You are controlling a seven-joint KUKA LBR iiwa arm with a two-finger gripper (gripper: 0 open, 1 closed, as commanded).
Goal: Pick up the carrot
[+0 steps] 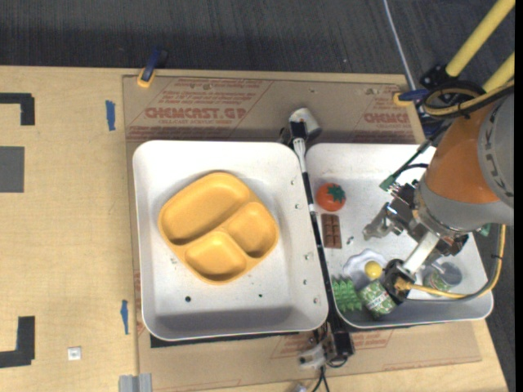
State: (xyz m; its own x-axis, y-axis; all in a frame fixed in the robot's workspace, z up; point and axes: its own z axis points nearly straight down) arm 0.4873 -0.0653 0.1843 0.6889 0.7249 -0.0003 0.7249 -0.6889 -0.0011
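The carrot [331, 195], a short orange-red piece with a green top, lies in the upper left part of the right bin [359, 158]. My gripper [381, 225] hangs low over the middle of the same bin, to the right of the carrot and a little nearer the front. It is apart from the carrot, with bare white floor between them. Nothing shows held in it.
Below the carrot lies a brown chocolate bar [331, 231]. A fried egg [365, 265], a green leafy piece [346, 293] and a green can [377, 299] crowd the bin's front. The left bin [155, 300] holds a yellow divided dish [217, 225].
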